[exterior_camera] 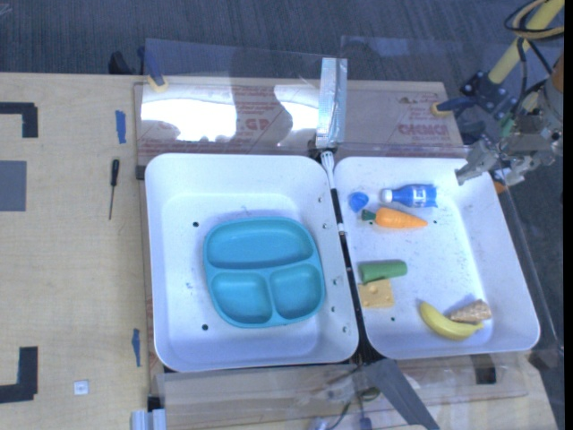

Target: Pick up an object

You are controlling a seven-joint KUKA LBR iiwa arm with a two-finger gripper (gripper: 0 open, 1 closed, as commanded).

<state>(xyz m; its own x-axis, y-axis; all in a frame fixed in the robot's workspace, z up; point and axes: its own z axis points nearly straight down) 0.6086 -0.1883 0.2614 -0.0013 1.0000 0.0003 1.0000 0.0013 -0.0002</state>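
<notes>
Two glossy white bins (170, 186) | ridged teal tray (262, 270) | curved banana (443, 321) | jaws: cannot tell

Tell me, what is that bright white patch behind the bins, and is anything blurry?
In the camera view, the patch is glare on the clear panel behind the left bin; the blue divided tray, carrot and banana look fairly sharp; the gripper at the right edge is soft and cluttered.

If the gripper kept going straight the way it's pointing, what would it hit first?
The gripper sits at the right bin's upper right edge, pointing left and down. Going straight on, it would probably meet the blue bottle first, then the carrot, though depth is unclear.
</notes>
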